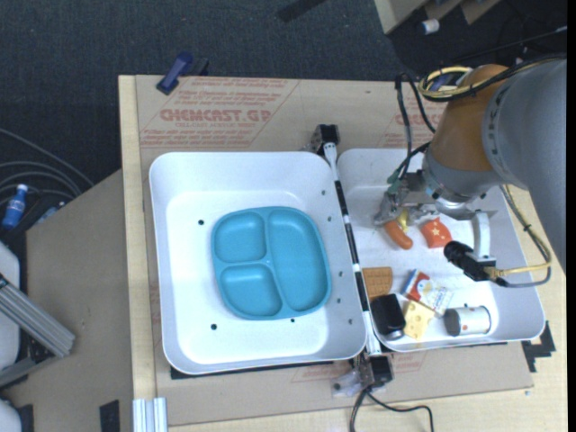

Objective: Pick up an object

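Claw (405,207) above smooth oblong orange toy (399,233)

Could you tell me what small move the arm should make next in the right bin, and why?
Probably a short, straight descent. The end effector hangs in the right bin just above the orange carrot-like piece, with a red-orange piece close beside it. Nothing shows between its fingers, so lowering onto the carrot-like piece before closing seems the sensible next step.

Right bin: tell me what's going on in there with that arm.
The grey arm reaches into the right bin, its gripper low over the far end, just above an orange carrot-like piece and a red piece. Nothing visibly sits between its fingers. Other small items lie nearer. The left bin holds a blue divided plate.
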Controlling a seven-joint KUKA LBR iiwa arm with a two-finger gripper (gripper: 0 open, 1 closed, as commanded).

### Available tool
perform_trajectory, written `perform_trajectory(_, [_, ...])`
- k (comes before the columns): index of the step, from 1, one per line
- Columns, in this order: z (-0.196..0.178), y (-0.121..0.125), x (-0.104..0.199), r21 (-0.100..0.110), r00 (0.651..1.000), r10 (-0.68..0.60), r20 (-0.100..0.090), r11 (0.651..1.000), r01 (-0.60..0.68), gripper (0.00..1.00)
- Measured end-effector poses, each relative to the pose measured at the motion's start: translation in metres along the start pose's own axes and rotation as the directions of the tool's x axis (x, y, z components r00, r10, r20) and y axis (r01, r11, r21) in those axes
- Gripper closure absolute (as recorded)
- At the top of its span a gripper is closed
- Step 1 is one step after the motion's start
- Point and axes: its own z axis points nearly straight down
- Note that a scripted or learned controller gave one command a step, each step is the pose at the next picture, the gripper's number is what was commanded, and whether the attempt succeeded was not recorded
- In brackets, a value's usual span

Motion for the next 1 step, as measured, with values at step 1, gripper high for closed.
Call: perform_trajectory(1, [-0.0908, -0.0632, 0.0706, 0.003, 1.0, -0.001, -0.003, 1.0, 0.001, 1.0])
